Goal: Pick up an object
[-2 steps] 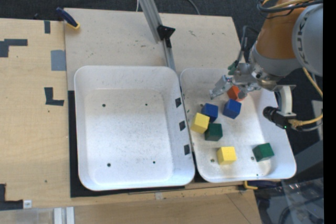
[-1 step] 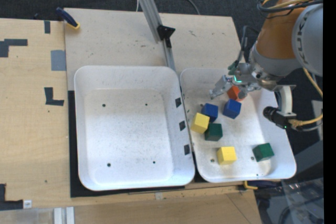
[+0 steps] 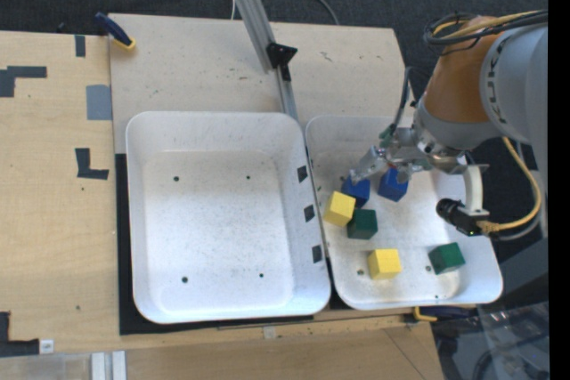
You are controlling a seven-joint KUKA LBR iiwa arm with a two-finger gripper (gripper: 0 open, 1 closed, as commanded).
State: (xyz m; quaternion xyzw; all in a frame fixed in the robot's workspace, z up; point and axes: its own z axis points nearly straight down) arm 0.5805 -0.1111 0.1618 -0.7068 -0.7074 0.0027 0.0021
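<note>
My gripper (image 3: 389,163) hangs low over the upper middle of the right bin (image 3: 472,276), at the end of the grey arm with the orange band. Directly beneath and in front of it sits a blue cube (image 3: 393,185), touching or nearly touching the gripper's tip. A second blue cube (image 3: 356,190) lies just to its left. Beside that one are a yellow cube (image 3: 339,207) and a dark green cube (image 3: 362,223). Another yellow cube (image 3: 385,262) and a green cube (image 3: 446,258) rest nearer the bin's front.
The left bin (image 3: 142,156) stands beside the right one, sharing a middle wall. A slanted metal pole (image 3: 254,9) runs down to the bins' far junction. A black cable end (image 3: 456,216) with a yellow cord hangs over the right bin's right side.
</note>
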